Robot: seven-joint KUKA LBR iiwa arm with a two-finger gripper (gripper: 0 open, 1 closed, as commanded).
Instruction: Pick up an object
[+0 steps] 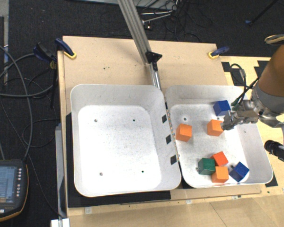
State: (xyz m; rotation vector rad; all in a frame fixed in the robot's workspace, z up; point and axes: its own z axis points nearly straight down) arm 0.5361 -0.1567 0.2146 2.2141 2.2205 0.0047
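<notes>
End effector [228, 122] just beside orange cube [215, 127] in right bin [255, 148], finger state unclear, blue cube [221, 107] close behind, green cube [207, 166] further off

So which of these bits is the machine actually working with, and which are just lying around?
For the job:
- end effector
- orange block beside it
- blue block
- the other blocks in the right bin

Lying about:
- left bin
- handheld screen
- cables
- clamps
</notes>
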